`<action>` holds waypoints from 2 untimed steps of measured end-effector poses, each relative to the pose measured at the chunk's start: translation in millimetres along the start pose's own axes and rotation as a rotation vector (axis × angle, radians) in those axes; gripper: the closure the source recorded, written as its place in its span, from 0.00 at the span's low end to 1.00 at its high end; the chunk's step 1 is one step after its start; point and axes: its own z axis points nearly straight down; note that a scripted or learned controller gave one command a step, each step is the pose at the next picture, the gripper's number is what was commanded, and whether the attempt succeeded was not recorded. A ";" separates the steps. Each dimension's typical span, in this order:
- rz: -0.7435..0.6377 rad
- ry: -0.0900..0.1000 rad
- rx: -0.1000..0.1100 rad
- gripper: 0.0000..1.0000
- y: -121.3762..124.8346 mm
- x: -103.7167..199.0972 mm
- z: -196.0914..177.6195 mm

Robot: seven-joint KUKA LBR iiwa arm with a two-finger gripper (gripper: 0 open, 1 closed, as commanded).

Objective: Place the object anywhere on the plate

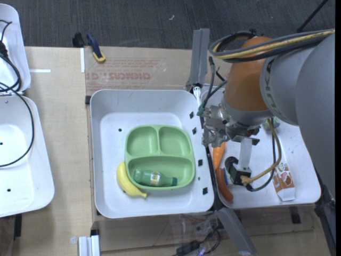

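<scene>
A green divided plate [143, 141] lies in the left bin [106, 143]. A green bottle [153, 177] rests on its side in the plate's long front compartment. A yellow banana [127, 181] lies against the plate's front left rim, on the bin floor. My gripper [213, 138] hangs over the left edge of the right bin [303, 196], just right of the wall between the bins. Directly below it lies an orange carrot [218, 154], partly hidden by the wrist. I cannot see anything held.
A red-orange sausage [224, 188] lies at the right bin's front left. A small carton [283, 182] sits further right. Cables [261, 170] loop from the wrist over that bin. The arm's body covers the bin's back and right side.
</scene>
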 end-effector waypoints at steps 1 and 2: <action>0.181 0.002 -0.009 1.00 2.1 -17.9 -165.5; 0.386 0.002 -0.008 1.00 44.0 39.1 -241.2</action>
